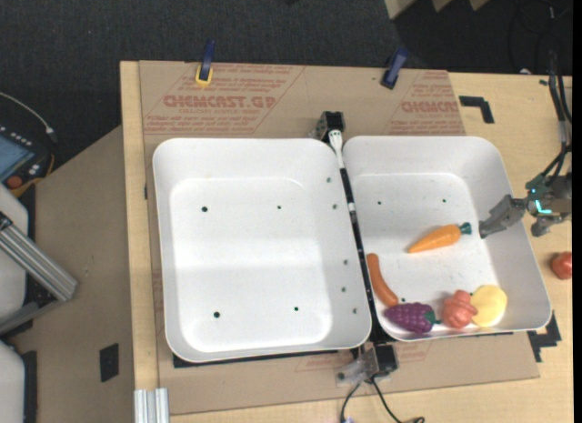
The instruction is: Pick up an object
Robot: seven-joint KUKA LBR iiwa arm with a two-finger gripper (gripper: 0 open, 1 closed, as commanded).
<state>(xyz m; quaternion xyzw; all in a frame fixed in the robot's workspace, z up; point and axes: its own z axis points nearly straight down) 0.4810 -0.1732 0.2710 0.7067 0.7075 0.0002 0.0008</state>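
Claw point(511, 214) sits at the right wall of the right bin point(427, 153), low over the rim, with a small teal light on the body just behind it. Cannot tell if the claw is apart or together, since the view is too small and dark there. Nothing is seen clamped in it.

Task things, all placed from the claw:
- Carrot point(435, 238): just beside the claw, on the view's left and slightly lower. It lies on the bin floor with its green stem end pointing at the claw. Near the claw tip, but contact is not clear.
- Yellow fruit point(491, 303): below the claw in the view, by the bin's near right corner.
- Red-pink fruit point(459, 309): touching the yellow one, on the side away from the claw.
- Purple grapes point(411, 317): further along the near wall, lower left of the claw.
- Orange-red sausage-like piece point(381, 280): lying lengthwise along the bin's far-from-claw wall, its lower end near the grapes.

A small orange object point(563, 266) lies outside the bin on the bench, below the claw and to the view's right.

Left bin point(245, 239) is well apart from the claw, beyond the right bin. Both bins rest on a brown cardboard sheet point(291, 98) held by two blue clamps point(205, 62) on the edge far from the camera.
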